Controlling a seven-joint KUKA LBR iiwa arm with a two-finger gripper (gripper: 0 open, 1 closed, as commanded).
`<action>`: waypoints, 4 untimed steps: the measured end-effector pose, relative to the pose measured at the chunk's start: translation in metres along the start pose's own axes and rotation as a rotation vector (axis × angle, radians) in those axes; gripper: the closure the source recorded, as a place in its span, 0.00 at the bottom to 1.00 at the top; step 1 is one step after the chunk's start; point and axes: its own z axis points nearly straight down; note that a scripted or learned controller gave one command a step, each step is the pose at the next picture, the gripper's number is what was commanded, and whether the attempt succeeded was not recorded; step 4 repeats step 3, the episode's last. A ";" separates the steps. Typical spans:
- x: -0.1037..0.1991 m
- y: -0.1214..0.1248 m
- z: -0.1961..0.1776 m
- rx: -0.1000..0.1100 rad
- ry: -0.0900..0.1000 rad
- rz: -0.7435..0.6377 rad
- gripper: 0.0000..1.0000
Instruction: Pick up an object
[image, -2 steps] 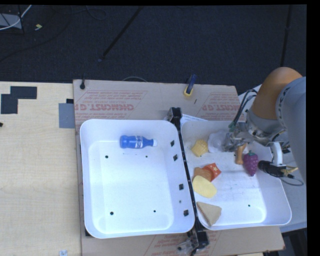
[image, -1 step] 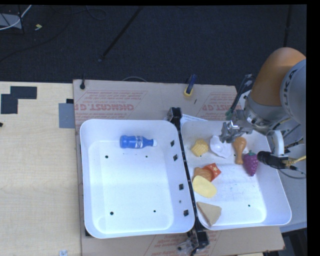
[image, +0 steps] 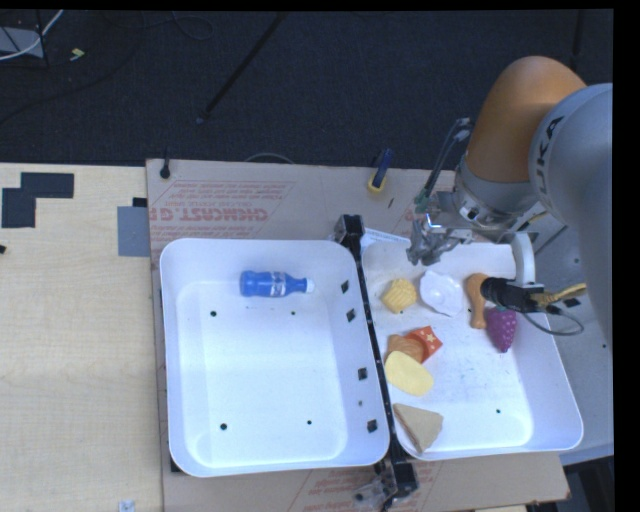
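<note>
White crumpled item (image: 440, 292) sits near the right bin's (image: 560, 420) far edge, just below my claw (image: 430, 247), whose state I cannot tell; a descent off-centre risks nudging the yellow corn piece (image: 399, 295) beside it instead.

I see my gripper (image: 432, 248) poised over the far edge of the right bin (image: 545, 405), just above a white crumpled piece (image: 441, 292). Beside that piece lies a yellow corn cob (image: 399, 295), and nearer me a red item (image: 424, 341), a pale yellow wedge (image: 409, 373) and a tan triangular block (image: 420, 427). A purple grape bunch (image: 502, 327) and an orange piece (image: 477, 298) sit by the arm. The left bin (image: 190, 430) holds a blue bottle (image: 272, 285) lying on its side.
</note>
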 end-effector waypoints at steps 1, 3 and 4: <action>0.083 -0.002 0.036 0.009 0.001 0.000 1.00; 0.215 -0.001 0.016 0.004 0.001 0.000 1.00; 0.215 -0.001 0.016 0.004 0.001 0.000 1.00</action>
